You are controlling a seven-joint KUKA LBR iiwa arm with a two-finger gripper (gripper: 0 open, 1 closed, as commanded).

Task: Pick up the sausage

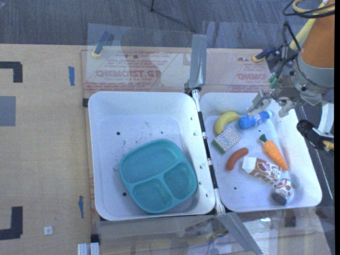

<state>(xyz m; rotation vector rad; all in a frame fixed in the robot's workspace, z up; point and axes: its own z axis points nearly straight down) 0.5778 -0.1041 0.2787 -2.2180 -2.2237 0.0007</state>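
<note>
Gripper (270,101) at far edge of right bin (313,193), fingers spread, holding nothing, above blue bottle (254,120). Approach step, I judge; next needs move near-left, down onto sausage (236,159), mid-bin. Count: 1 sausage, 1 banana (226,121), 1 carrot (274,152), 1 bottle; left bin (143,108): 1 teal tray (157,175).

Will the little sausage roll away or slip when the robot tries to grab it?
The sausage looks smooth, rounded and slightly curved, so it may slip between fingers or roll sideways a bit. It seems a small toy, probably light and stiff. It lies apart from the carrot, leaving room to grip.
</note>
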